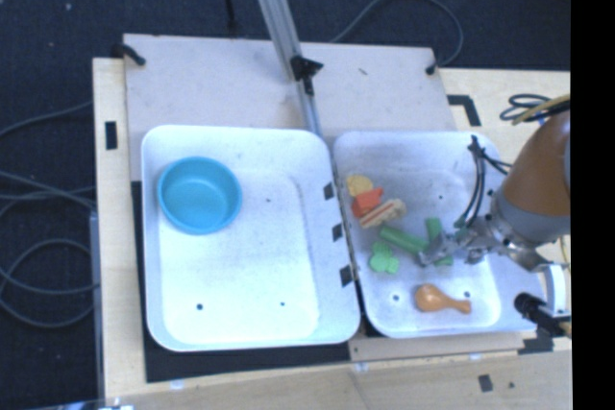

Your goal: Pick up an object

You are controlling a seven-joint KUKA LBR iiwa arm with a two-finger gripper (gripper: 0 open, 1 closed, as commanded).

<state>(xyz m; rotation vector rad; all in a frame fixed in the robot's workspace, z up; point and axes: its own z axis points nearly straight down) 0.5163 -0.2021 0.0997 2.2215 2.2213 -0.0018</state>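
Note:
Several small toys lie in the right bin: a yellow and red piece, a striped tan piece, a long green bar, a green clover-shaped piece, a small green block and an orange drumstick shape. My gripper is low in this bin, at the right end of the green bar and just below the small green block. The grey arm with its orange band reaches in from the right. The view does not show anything held.
The left bin holds a blue bowl at its upper left. A metal pole slants up from between the bins. Cables hang by the wrist. Bare bin floor lies along the right bin's upper part.

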